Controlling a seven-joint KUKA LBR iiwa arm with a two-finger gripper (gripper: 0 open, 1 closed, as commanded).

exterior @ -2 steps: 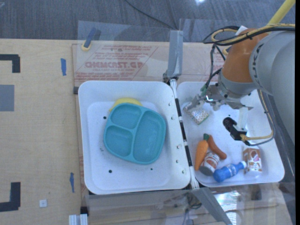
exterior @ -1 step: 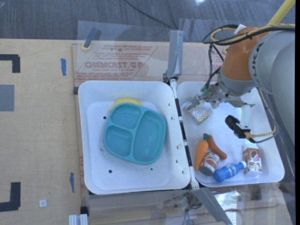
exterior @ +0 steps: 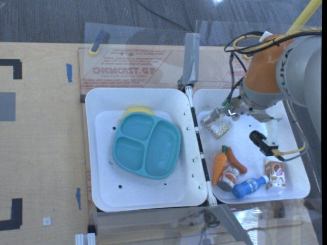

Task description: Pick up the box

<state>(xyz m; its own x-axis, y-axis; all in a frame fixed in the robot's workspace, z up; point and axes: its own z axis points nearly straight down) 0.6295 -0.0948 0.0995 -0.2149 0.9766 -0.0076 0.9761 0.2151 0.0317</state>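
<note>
A small white, red and brown box (exterior: 275, 174) stands near the right bin's (exterior: 296, 190) front right corner. My gripper (exterior: 214, 119) hovers low in the back left part of that bin, well away from the box. A small speckled pale block (exterior: 220, 130) lies right under the gripper's tip, touching or nearly touching it. I cannot make out whether anything sits between the fingers.
An orange carrot (exterior: 219, 167), a reddish sausage (exterior: 236, 161), a small can (exterior: 229, 178) and a blue bottle (exterior: 249, 187) cluster at the right bin's front, left of the box. The left bin (exterior: 97, 137) holds a blue divided plate (exterior: 147, 145) over a yellow thing (exterior: 139, 110).
</note>
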